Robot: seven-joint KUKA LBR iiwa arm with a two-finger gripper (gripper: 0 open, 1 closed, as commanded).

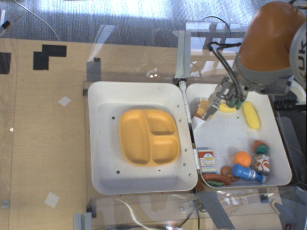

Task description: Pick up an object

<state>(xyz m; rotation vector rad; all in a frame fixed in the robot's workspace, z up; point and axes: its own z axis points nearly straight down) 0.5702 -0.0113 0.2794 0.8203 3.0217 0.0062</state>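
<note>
You get bright, even light; glare streaks the clear sheet behind the left bin (103, 143), shadows stay soft, and the picture looks slightly grainy.

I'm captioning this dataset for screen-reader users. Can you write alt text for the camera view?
A grey and orange robot arm reaches from the right, its gripper over the back left part of the right bin, near a yellow banana-shaped toy. Small toys, among them an orange ball and a blue bottle, cluster at that bin's front. The left bin holds a yellow divided plate.
</note>
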